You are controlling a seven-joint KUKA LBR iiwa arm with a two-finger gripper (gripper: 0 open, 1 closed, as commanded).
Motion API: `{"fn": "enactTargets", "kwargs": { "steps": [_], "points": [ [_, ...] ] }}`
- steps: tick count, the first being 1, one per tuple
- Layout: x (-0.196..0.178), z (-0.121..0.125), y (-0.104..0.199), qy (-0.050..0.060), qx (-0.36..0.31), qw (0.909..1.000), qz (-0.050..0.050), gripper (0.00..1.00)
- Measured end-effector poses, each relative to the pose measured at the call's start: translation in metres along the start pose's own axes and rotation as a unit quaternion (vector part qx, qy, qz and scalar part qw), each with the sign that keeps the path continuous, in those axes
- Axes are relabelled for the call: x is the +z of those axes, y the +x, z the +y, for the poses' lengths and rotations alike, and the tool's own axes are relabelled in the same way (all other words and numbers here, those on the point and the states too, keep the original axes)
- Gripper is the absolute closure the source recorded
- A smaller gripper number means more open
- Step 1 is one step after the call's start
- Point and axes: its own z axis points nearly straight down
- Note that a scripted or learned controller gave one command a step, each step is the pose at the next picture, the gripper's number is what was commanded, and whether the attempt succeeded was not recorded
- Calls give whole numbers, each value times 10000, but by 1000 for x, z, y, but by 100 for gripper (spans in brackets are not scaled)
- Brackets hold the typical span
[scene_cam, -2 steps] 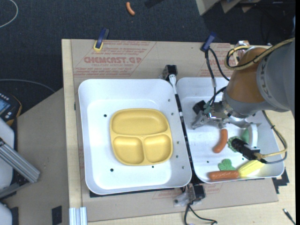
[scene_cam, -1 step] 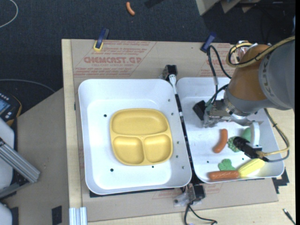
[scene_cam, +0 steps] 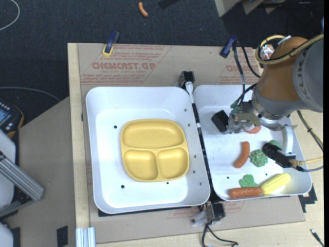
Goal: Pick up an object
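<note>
Gripper (scene_cam: 241,123) hovers mid-right of frame over right bin (scene_cam: 218,99); jaws' state: cannot tell. Nearest target, orange sausage (scene_cam: 242,154), lies just below; centre over it, align with its length, then descend.

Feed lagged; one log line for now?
hand over right bin | sausages, corn, broccoli lying there | yellow tray in left bin

I saw five toy foods lying loose in the right bin (scene_cam: 216,163). An orange sausage (scene_cam: 242,154) lay nearly upright near the middle. Just right of it sat a green broccoli floret (scene_cam: 258,158). Along the near edge, a second sausage (scene_cam: 245,192) lay flat, with a small green vegetable (scene_cam: 248,180) above it and a yellow corn cob (scene_cam: 276,183) tilted beside it.
</note>
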Motion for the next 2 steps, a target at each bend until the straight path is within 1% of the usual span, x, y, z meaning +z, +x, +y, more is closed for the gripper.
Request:
{"fn": "enactTargets", "kwargs": {
  "steps": [1,2],
  "points": [
    [-57,-5,-8,-8,9,10000,-3,100],
    [-88,-4,-8,-4,0,10000,-1,100]
  ]
}}
